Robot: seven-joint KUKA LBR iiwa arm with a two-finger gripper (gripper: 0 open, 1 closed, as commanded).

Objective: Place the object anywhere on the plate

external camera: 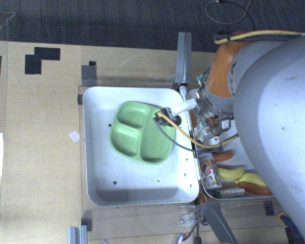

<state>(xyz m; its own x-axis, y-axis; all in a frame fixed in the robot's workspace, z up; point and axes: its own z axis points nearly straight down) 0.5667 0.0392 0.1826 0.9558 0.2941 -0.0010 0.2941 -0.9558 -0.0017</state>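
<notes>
A light green plate (141,131) with three compartments lies in the left white bin (99,151), toward its upper right, and nothing lies on it. My gripper (209,127) hangs over the upper left corner of the right bin (206,191), just past the wall between the two bins. It is to the right of the plate. The grey arm with its orange band covers most of the right bin. I see no object between the fingers.
In the uncovered lower left of the right bin lie a red-orange sausage (223,155), a yellow banana (235,174), a small printed box (209,173) and a red item (254,188). Metal posts (183,60) stand at the bins' edges.
</notes>
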